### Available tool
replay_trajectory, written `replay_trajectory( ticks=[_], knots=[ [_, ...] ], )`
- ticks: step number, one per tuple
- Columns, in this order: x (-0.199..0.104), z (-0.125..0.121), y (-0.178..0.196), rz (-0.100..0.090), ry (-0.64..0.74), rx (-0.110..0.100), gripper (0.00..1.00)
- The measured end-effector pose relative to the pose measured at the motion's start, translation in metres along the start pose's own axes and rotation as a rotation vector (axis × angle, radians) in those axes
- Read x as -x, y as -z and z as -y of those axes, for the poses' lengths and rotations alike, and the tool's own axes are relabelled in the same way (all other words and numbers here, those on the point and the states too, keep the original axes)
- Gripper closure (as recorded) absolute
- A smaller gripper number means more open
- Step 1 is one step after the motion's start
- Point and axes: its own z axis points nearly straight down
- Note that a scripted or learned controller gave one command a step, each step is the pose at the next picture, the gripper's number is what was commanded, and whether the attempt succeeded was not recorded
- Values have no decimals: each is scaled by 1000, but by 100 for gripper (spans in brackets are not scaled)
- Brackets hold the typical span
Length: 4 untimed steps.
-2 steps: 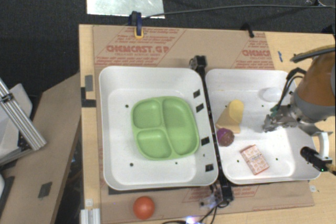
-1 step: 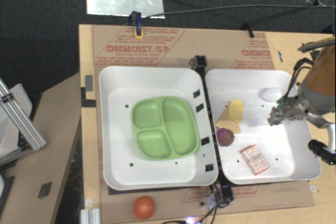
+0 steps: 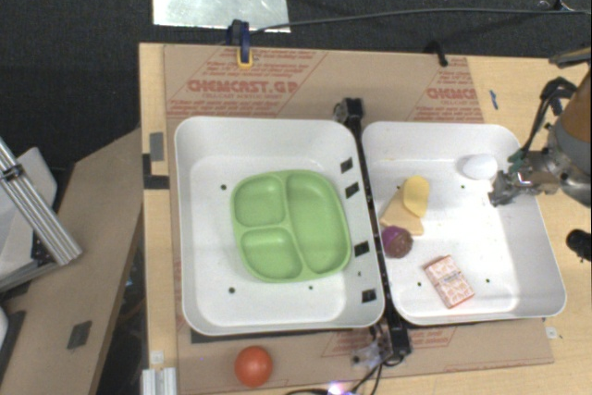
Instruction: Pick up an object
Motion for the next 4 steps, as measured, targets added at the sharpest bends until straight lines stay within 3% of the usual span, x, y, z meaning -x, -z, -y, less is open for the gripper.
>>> replay_trajectory(
  ticks=[1, 4],
  knots=[
    [4, 1, 64, 1, 0, 1, 100],
    [-176, -17, 41, -6, 6, -8, 100]
  ],
)
